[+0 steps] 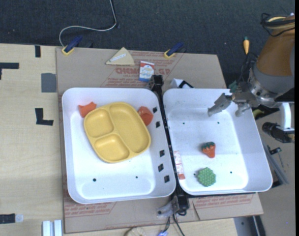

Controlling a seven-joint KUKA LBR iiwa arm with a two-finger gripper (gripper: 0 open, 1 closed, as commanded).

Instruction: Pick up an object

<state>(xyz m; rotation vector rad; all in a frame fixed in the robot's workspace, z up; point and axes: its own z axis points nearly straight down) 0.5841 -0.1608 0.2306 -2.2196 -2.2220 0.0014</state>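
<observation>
In the right bin [189, 127] lie a small red strawberry-like toy [208, 150] and, nearer the front edge, a green bumpy ball [206, 176]. My gripper [230, 105] hangs over the bin's far right corner, well apart from both. Its two fingers are spread, one [217, 104] pointing left and one at the right, and nothing sits between them. The left bin [75, 171] holds a yellow three-part plate [117, 131], an orange piece [86, 108] at the plate's upper left and a red-orange piece [146, 115] at its upper right.
A small red and white carton [146, 72] and a tan wedge [121, 57] lie on the cardboard behind the bins. A black divider strip [162, 132] runs between the bins. The arm's orange body [276, 53] stands at the right edge.
</observation>
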